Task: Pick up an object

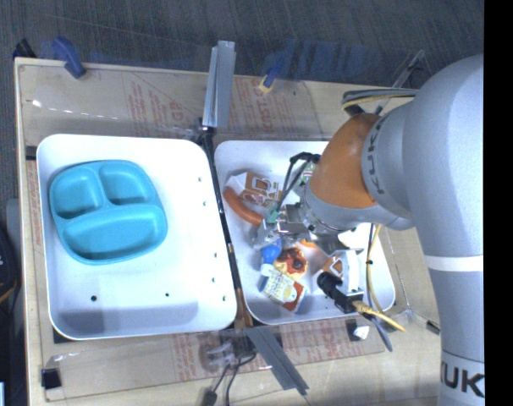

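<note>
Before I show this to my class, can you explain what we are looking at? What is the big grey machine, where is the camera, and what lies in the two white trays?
The camera is fixed above a bench and looks down at a slant. The big grey shape is a robot arm with an orange band above its wrist, reaching in from the right. Its gripper is low in the right bin, among a pile of small items, including an orange sausage-shaped toy and a printed packet. I cannot tell whether anything is held. The left bin holds a blue divided plate with three compartments.
</note>
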`<state>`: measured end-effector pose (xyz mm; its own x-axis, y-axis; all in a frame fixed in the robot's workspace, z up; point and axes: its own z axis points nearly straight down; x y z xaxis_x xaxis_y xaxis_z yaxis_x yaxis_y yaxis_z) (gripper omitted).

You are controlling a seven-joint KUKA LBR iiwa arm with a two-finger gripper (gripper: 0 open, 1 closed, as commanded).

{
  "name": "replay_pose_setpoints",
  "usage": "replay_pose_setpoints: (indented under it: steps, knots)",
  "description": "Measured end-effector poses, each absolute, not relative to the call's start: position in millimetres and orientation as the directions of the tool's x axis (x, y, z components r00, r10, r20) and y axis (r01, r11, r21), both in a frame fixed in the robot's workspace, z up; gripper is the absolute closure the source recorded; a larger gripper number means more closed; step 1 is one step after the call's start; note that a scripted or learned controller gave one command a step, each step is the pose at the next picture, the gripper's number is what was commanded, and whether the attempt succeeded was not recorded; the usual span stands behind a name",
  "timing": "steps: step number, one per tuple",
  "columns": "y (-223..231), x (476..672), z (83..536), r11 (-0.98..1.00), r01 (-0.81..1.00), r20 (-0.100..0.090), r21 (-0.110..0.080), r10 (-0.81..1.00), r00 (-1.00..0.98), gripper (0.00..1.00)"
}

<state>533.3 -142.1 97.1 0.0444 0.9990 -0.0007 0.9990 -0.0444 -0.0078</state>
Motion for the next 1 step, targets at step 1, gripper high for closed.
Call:
replay_pose_setpoints:
  steps: [1]
  knots:
    - [-50.8,540.9,188.4,-0.074,0.997,0.000,-0.008,0.997,0.074,1.00]
